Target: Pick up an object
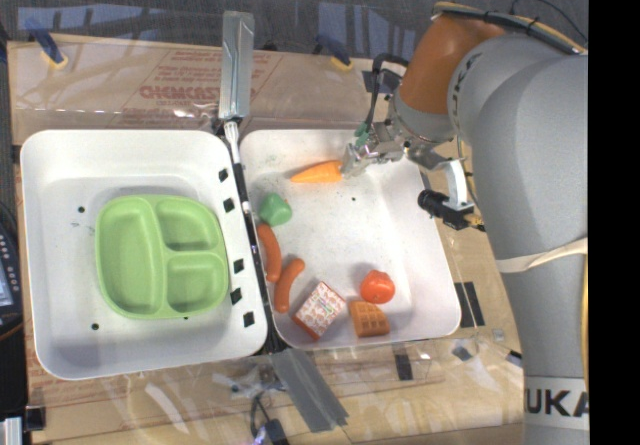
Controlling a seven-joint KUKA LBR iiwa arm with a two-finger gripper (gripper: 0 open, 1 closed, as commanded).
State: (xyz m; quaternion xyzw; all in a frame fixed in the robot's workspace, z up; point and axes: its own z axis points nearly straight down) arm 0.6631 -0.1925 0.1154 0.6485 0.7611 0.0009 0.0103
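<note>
Orange carrot (pixel 317 172) is the nearest candidate: it lies in the right bin (pixel 430 263) near the back wall, long axis roughly left-right across the view, tip pointing left and slightly down, thick end toward the gripper (pixel 362 157).

Gripper sits at the carrot's right end, touching or just beside it; can't resolve which. Gripper state: cannot tell, metal parts blur together at this resolution. Nothing visibly held, so I'm not calling it a grasp.

Key relation: carrot extends left from the gripper, so the gripper is over the end, not the middle. Judgement: a closure here catches the thick end at best and could squirt the carrot leftward. A shift left along the axis, with closure across the short width, looks safer.

Other items in the right bin, all well apart from the gripper:
- green round piece (pixel 274 209) near the left wall
- two sausages (pixel 270 251), (pixel 288 283) below it
- printed box (pixel 320 309), waffle-like orange block (pixel 368 319) and red tomato (pixel 377 286) near the front

Left bin (pixel 60 233) holds a green divided plate (pixel 160 255); not relevant to this pick.

Task stage, as I read it: at the approach/grasp point, no lift yet.
</note>
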